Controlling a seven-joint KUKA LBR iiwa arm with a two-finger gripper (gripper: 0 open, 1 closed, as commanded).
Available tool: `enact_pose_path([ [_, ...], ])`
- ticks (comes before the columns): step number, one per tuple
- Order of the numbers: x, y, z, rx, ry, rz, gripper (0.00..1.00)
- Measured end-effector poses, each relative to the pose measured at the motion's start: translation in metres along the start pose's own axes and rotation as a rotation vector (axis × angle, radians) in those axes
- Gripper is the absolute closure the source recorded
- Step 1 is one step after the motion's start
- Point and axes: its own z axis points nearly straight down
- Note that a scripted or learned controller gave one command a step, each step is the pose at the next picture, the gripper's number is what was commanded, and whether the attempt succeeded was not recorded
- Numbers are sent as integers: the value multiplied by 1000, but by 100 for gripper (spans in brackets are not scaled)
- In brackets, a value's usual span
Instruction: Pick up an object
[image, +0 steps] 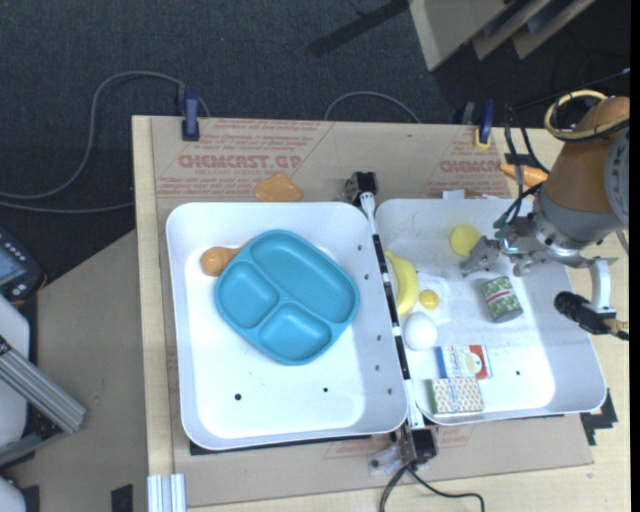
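Objects for picking lie in the right bin (570, 395): I see a green can (500, 298) just below my gripper (497, 252), a yellow ball (464, 239) just left of it, a banana (404, 282) and white egg (419, 330) farther left, two cartons (459, 378) below. Whether the gripper is clenched, I cannot tell. Left of that bin, a blue tray (287, 296) covers the other bin (260, 410).

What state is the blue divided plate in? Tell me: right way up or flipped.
Right way up: the blue divided plate in the left bin shows its three recessed compartments facing the camera.
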Motion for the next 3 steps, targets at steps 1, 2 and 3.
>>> enact_pose_path([
  [1, 5, -41, 21, 6, 2, 0, 0],
  [2, -18, -36, 14, -3, -3, 0, 0],
  [3, 19, -85, 20, 7, 4, -2, 0],
])
